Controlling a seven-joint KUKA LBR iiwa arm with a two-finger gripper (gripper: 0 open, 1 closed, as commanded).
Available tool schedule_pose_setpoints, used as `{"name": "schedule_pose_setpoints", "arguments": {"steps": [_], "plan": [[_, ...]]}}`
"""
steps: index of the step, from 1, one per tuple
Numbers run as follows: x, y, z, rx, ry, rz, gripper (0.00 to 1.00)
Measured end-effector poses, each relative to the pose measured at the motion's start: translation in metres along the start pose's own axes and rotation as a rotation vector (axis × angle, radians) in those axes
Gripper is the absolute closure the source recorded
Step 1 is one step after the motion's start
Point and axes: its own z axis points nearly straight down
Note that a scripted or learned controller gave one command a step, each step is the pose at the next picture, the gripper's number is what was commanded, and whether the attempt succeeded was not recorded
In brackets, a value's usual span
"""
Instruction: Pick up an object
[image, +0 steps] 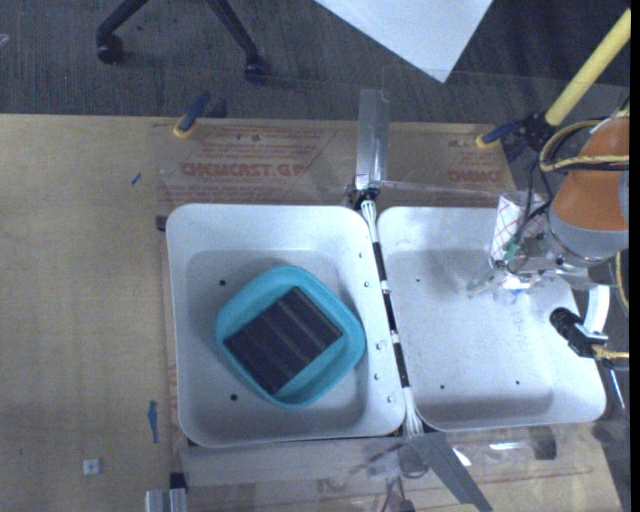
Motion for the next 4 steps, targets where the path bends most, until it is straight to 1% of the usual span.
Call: {"name": "schedule_pose_setpoints", "arguments": {"steps": [1, 2, 3, 4], "plan": [[-0.014, 0.044, 0.021, -0.007, 0.003, -0.023, 0.00], [-0.014, 0.065, 0.021, 0.021, 0.003, -0.136, 0.00], [0.052, 0.071, 0.020, 0.016, -0.001, -0.251, 0.00], [0.058, 0.071, 0.021, 0.017, 0.005, -0.148, 0.00]]}}
